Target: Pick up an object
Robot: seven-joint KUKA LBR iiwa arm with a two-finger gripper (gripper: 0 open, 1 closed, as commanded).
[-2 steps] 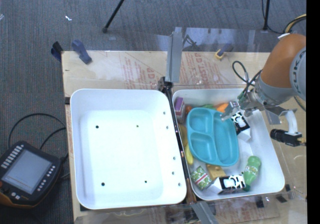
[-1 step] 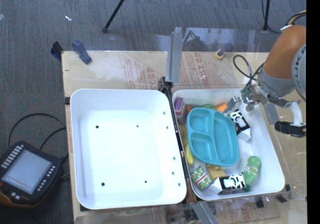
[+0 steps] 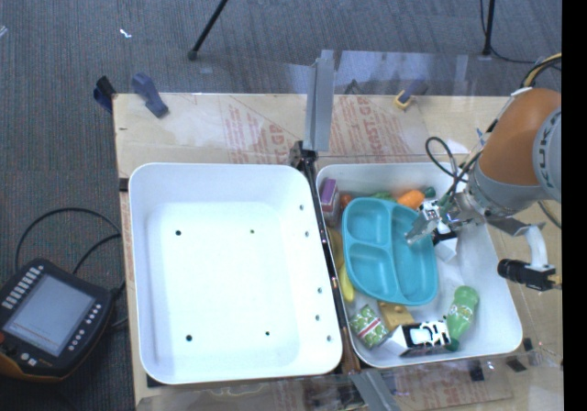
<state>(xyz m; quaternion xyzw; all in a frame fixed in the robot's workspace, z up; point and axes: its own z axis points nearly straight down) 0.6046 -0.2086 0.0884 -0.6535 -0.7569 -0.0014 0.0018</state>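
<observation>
Black-and-white carton [image 3: 427, 336] sits at the right bin's [image 3: 507, 313] near edge, green bottle [image 3: 461, 310] just beside it, both below the teal divided tray [image 3: 385, 253]. Gripper [image 3: 424, 227] over the tray's right rim; can't tell its finger state. Orange item [image 3: 412, 199] just behind the tray.

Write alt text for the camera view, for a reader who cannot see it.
A grey and orange robot arm reaches from the right over the right white bin, its gripper at the edge of a teal divided tray among small items, including a green bottle. The left white bin sits alongside.
</observation>
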